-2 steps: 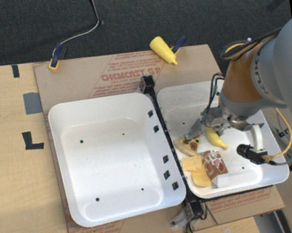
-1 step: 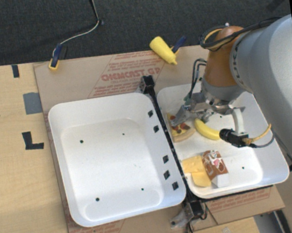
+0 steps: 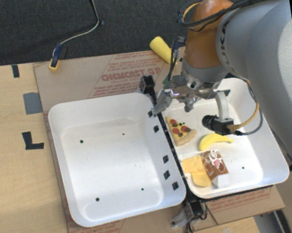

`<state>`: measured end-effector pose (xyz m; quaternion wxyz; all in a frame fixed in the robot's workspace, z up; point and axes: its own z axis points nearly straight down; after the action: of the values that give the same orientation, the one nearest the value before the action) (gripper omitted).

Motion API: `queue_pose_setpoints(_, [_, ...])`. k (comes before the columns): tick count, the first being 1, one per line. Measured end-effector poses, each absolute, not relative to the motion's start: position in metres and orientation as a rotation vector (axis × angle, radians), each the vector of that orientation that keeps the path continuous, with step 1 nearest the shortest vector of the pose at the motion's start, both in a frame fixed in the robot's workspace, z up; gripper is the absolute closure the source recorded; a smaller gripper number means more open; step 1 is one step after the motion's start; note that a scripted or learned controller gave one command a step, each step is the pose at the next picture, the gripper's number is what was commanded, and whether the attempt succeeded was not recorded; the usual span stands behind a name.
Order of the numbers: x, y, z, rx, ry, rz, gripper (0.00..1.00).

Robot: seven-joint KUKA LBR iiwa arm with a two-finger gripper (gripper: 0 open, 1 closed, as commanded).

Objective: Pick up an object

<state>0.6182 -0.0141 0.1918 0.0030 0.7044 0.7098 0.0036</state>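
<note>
A: How much room to move?

B: Left bin (image 3: 109, 162) – smooth white plastic, rounded corners, wide open floor. Right bin (image 3: 262, 169) is crowded; the arm (image 3: 254, 42) covers its back edge.

A: What's inside?

B: Pizza slice (image 3: 180, 130), flat triangle by the divider. Curved yellow banana (image 3: 215, 141) beside it. Cheese wedge (image 3: 196, 170) & brown-white cake slice (image 3: 216, 167) touching, near the front.

A: The gripper?

B: Gripper (image 3: 189, 98) is above the bin's back – can't tell if open or closed.

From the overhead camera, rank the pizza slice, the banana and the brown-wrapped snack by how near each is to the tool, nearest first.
Tool sits over the right bin's far end.
1. Pizza slice, just below the tool, by the divider.
2. Banana, mid-bin.
3. Brown-wrapped snack, near end, on the cheese slices.
</note>
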Motion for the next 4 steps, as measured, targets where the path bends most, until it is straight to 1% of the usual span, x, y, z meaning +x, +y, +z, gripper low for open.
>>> queue_pose_setpoints(1, [0.611, 0.096, 0.294, 2.204, 2.233, 0.015, 0.00])
queue_pose_setpoints(2, [0.633, 0.183, 0.316, 2.210, 2.234, 0.008, 0.00])
queue_pose_setpoints(3, [0.633, 0.177, 0.324, 2.216, 2.226, -0.005, 1.00])
queue_pose_setpoints(4, [0.587, 0.176, 0.275, 2.223, 2.225, -0.012, 1.00])
